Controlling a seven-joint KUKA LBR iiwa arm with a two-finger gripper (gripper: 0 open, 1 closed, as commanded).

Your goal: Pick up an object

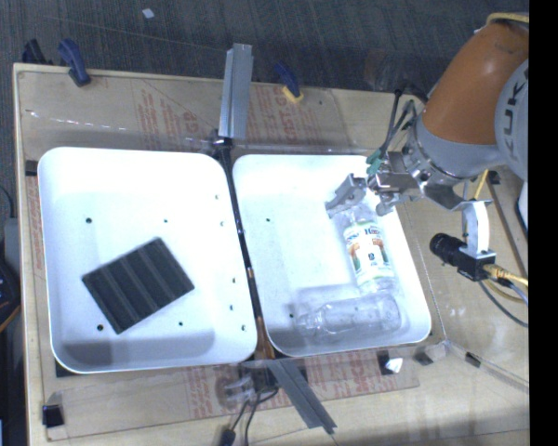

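Over on the left, a dark ribbed rectangular pad is lying flat in the left shallow white bin on the counter; moving across, the right shallow white bin is holding a clear crinkled plastic bottle along its near wall, touching a clear plastic bottle with an orange-and-white label lying lengthwise by the right wall; the pincer is hanging right at that labelled bottle's upper end, and whether it is apart or together, I cannot tell; the grey-and-orange arm is reaching in from the right.
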